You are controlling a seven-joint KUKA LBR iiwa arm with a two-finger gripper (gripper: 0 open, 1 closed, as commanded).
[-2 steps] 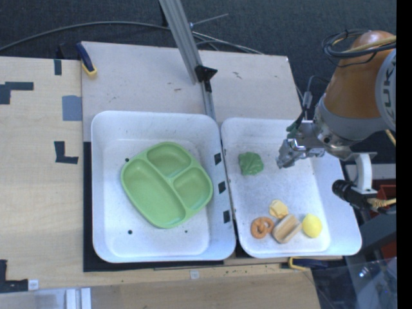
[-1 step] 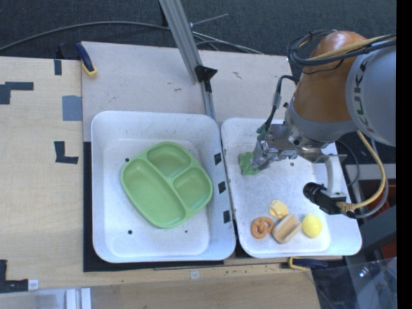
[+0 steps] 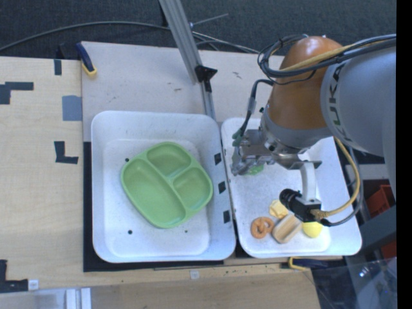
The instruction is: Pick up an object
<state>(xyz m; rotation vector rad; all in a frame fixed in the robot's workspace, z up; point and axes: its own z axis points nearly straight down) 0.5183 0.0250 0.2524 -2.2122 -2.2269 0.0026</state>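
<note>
two shallow white bins sit side by side on the bench. along the near edge of the right bin (image 3: 344,240) lies a small cluster: an orange pretzel-like ring (image 3: 261,227), a tan bread-like piece (image 3: 287,229), a pale yellow piece (image 3: 278,208) and a yellow round one (image 3: 312,230), all close together, some touching. the arm (image 3: 309,102) comes in from the right and bends down over that bin, its orange band bulging above the wrist, a yellow cable looping beside it. the gripper (image 3: 247,163) is low near the bin's left wall, over a small green object (image 3: 255,169) that peeks out beneath it; how its grip stands i cannot tell from here.

the left bin (image 3: 106,192) carries a green divided plate (image 3: 167,183), lying flat and turned at a slant, roughly at its middle. beyond the bins the bench top is pale board with grey tape patches at the left, a blue and yellow clamp (image 3: 85,59) at the far left corner, a slanted metal post (image 3: 183,34) and black cables on dark floor behind.
</note>
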